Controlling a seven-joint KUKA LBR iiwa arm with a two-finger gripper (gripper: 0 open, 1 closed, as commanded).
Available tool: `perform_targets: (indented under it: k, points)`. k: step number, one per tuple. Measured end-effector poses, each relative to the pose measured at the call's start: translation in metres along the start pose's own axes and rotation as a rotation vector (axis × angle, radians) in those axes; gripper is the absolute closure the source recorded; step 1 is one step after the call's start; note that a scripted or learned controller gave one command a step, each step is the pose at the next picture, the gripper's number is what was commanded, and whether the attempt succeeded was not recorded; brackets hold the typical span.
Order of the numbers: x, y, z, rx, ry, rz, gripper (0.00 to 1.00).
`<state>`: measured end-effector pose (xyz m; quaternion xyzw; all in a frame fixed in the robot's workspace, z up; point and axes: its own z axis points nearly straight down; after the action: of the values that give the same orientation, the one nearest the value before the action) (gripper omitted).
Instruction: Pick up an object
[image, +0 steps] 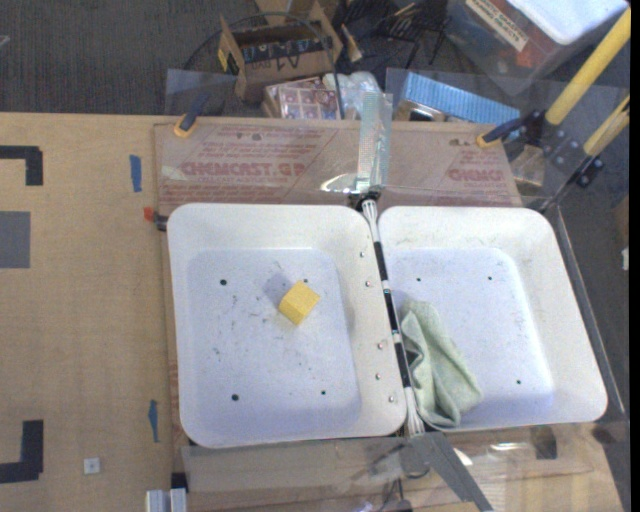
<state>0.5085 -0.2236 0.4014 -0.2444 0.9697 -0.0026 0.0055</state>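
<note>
While untouched, yellow block (298, 302), crumpled cloth (437, 366)

You see a cardboard sheet (330, 165) lying along the surface's (80, 330) far edge, with an orange clamp (186, 124) at its left end. Blue tape strips (135, 173) mark the surface left of the bins.

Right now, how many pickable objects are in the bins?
2. A yellow block near the middle of the left bin, and a pale green cloth bunched against the right bin's left wall. The cloth could hide something.
</note>
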Motion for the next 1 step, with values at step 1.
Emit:
perform_targets:
  k: [1]
  points:
    - [0.0089,0.0145,0.0558,-0.007,0.004,-0.279,1.00]
